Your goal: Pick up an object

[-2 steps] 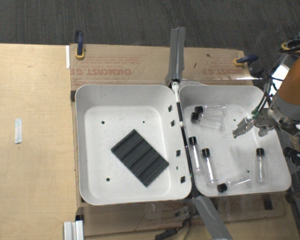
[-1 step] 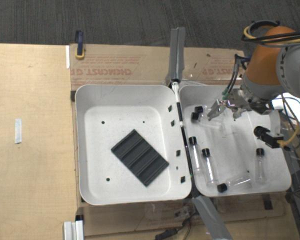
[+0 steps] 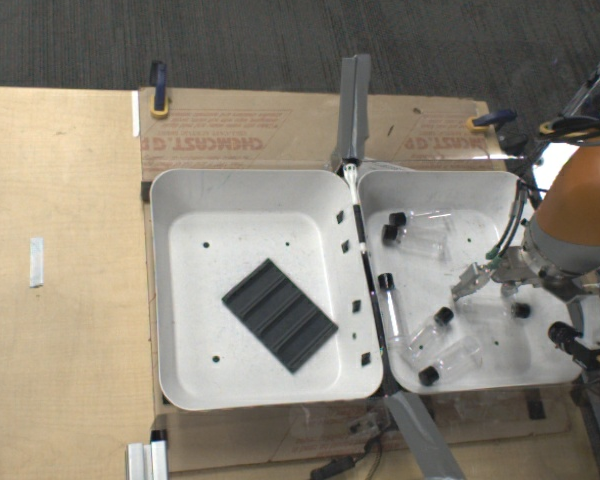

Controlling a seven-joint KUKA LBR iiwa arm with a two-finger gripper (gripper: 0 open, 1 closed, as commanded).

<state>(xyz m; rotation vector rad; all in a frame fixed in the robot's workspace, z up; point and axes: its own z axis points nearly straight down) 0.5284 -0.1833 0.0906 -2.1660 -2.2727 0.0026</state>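
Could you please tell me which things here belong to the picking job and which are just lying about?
Job: gripper; clear vials in right bin; ribbed dark tray in left bin.
Lying about: blue-handled clamps; cardboard sheet.

The arm enters from the tabletop's right edge, its orange band (image 3: 581, 203) rounded and high toward the viewer, the grey wrist below it. From the wrist the claw (image 3: 470, 281) stretches leftward and slightly downward, its slim metallic tip low over the right-hand part of the tabletop.
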